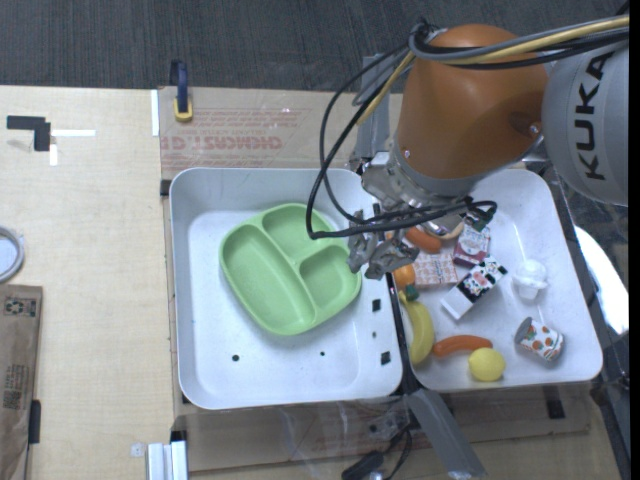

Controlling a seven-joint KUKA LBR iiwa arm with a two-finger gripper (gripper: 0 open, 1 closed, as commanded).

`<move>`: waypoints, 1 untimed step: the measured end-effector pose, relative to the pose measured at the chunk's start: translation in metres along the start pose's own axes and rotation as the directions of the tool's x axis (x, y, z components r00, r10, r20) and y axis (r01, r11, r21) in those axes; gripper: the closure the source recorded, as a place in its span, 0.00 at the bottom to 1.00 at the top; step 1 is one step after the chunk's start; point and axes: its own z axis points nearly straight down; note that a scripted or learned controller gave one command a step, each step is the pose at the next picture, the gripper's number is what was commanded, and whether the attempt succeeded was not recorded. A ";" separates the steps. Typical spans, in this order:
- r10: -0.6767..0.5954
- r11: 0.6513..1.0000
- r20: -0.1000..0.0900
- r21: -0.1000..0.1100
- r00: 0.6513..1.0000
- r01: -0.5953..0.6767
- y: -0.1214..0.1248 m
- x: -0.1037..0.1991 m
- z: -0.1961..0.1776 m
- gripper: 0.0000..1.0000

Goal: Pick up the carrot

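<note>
Looming closest to you, the arm's orange band [470, 98] hangs above the gripper [378, 258], which sits at the divider between both bins. You cannot tell its fingers' state. Your carrot [462, 345] lies in the right bin [570, 268], between banana [419, 330] and lemon [487, 365].

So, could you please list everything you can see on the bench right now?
Bins: two, white, side by side.
Divided plate: one, green, left bin.
Banana: one, yellow, right bin, by the divider.
Carrot: one, orange, right bin, beside the banana.
Lemon: one, yellow, right bin, front.
Cow-print carton: one, black and white, right bin.
Spotted cup: one, white and orange, right bin.
Clamp: one, blue and yellow, bench, behind the left bin.
Tool: one, dark, over the divider.
</note>
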 end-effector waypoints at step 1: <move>-0.020 1.000 0.004 0.002 1.000 0.020 -0.079 -0.064 0.037 1.00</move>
